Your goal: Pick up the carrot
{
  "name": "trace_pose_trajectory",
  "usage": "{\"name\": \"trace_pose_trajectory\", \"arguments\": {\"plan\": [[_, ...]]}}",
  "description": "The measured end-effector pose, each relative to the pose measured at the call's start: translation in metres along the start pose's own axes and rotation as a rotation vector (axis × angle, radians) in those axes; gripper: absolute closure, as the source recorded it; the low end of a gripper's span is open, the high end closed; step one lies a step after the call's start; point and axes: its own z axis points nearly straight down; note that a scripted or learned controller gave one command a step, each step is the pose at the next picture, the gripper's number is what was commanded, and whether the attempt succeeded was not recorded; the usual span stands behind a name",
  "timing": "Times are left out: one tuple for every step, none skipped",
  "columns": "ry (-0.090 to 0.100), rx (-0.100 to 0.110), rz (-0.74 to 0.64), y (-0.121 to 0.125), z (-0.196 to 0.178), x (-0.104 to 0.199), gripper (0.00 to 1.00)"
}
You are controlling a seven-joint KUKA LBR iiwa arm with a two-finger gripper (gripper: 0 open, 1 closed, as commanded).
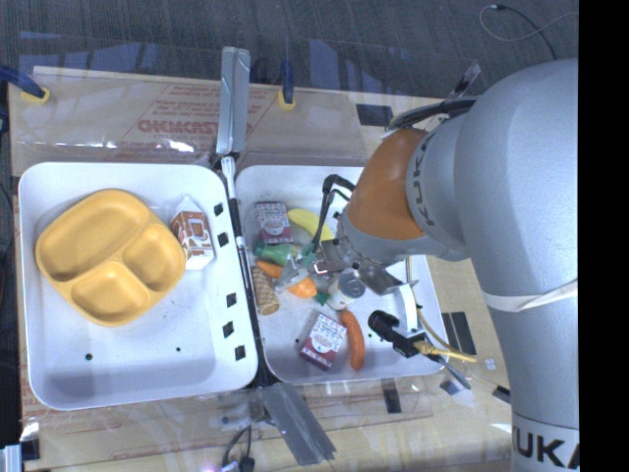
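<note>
**Even overhead light, mild glare, soft detail**

The scene is brightly and evenly lit from above. The two white bins (118, 362) come close to blown out on their floors, with faint grey shading along their inner walls. Shadows are soft and short: a dim patch lies under the yellow tray (108, 254), and the arm (511, 195) darkens the right bin beneath it. Clear plastic sheeting (128, 116) behind the bins catches pale streaks of glare. The arm's grey shell shows a broad soft highlight. Detail is modest; small items look smeared and labels are unreadable. The dark floor (295, 18) at the top is dim and grainy.
</note>
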Motion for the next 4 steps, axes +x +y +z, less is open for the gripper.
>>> {"name": "trace_pose_trajectory", "arguments": {"plan": [[0.001,-0.001,-0.021,0.019,-0.102,0.034,0.00],[0.001,0.001,-0.069,-0.011,0.000,-0.004,0.00],[0.004,0.008,-0.073,-0.012,-0.007,-0.004,1.00],[0.000,0.000,0.122,0.032,-0.143,0.036,1.00]]}}
